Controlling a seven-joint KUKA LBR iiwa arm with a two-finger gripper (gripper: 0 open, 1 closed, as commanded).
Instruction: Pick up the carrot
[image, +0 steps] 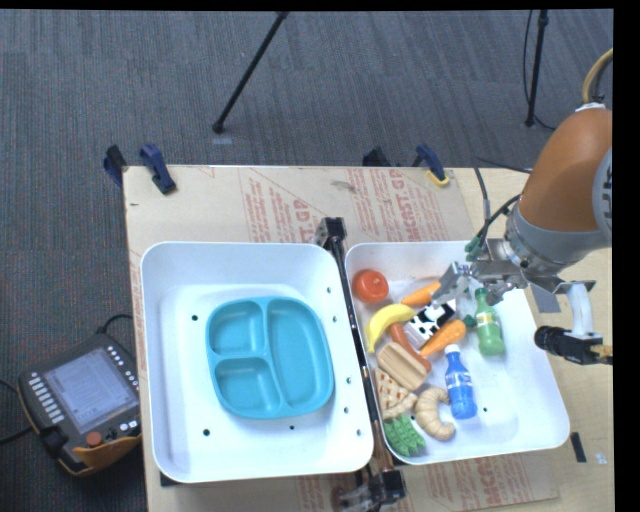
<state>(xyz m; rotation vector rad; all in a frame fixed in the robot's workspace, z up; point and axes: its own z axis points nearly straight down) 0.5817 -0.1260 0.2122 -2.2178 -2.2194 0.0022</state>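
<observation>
1. The carrot (443, 338) lies in the right bin (545, 400), wedged between a banana (385, 322), a green bottle (488, 330) and a blue bottle (459, 384).
2. Our gripper (462, 275) hangs above that pile, near the carrot's upper side.
3. Whether the fingers are released or clenched, we cannot tell.
4. The left bin (165, 400) holds a blue tray (270, 357).

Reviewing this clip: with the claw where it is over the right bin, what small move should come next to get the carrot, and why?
Probably a short shift toward the bin's middle, then a descent. The claw hangs over the right bin near its far side, while the carrot lies just nearer the camera, wedged between the black-and-white block and the green bottle. That crowding calls for centring first.
</observation>
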